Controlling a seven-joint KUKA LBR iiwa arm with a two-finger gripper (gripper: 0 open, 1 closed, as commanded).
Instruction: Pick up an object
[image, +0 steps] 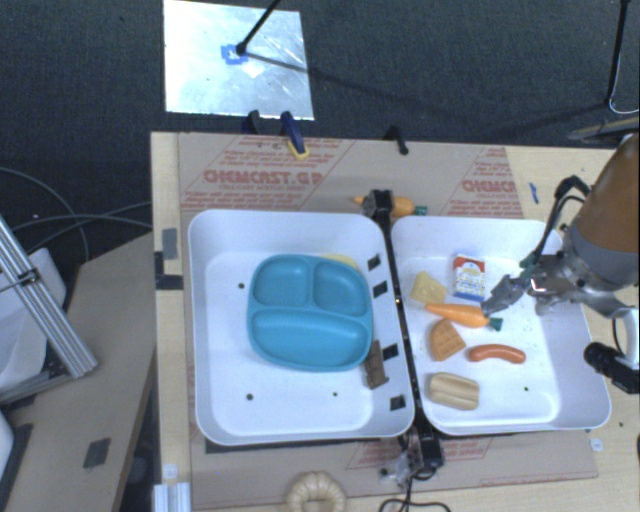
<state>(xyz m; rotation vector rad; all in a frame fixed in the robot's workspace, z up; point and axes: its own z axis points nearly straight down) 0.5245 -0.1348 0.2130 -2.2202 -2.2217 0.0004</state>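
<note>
In the camera view, the tool (503, 297) hung low over the right bin (560, 405), its tip just at 3 o'clock of the carrot (458, 313); whether it was apart or together I cannot tell. Around the carrot lay a carton (468, 277) at 12, sausage (496, 353) at 5, bun (453, 390) at 6. The left bin (215, 400) held a blue tray (308, 311).

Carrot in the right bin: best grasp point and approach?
Grip the carrot across its thick orange mid-body, coming straight down. It lies flat, long axis roughly left-right, so the fingers should close across its narrow width. Its tapered green tip sits right by the gripper. The cheese wedge and small carton sit close behind, so keep the fingers clear of them.
</note>
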